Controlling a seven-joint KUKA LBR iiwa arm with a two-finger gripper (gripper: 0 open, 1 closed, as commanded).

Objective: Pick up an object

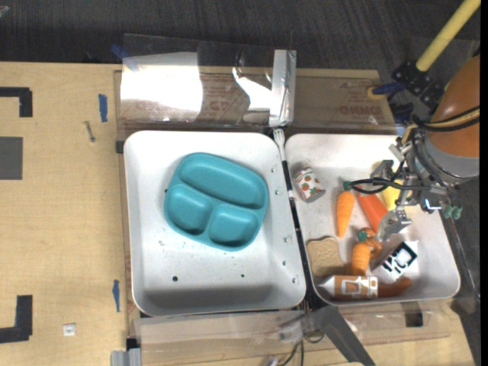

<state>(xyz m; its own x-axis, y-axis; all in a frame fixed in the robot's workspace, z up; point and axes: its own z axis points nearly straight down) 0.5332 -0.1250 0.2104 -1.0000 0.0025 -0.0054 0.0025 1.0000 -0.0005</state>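
Supervisor: Gripper status?
Operator: The gripper (393, 224) is over the right bin (328, 155); I cannot tell whether it is open or closed.
Supervisor: Objects?
Operator: A carrot (345, 212) lies just left of it; bread (324, 254) and a bottle (352, 286) lie nearer. A teal plate (216, 200) sits in the left bin (145, 265).

Arm (456, 124) runs off frame at 3 o'clock, so just the wrist end is in shot. In the right bin (358, 139), the slanted carrot (371, 207) near centre has its 4 o'clock end under the gripper (393, 226). Yellow item (390, 197) at the carrot's 2 o'clock is mostly covered, can't ID. Small white piece (307, 184) at the bin's 10 o'clock: red-green print too small to read. Same for the label on the bottle (352, 286) at 6 o'clock.
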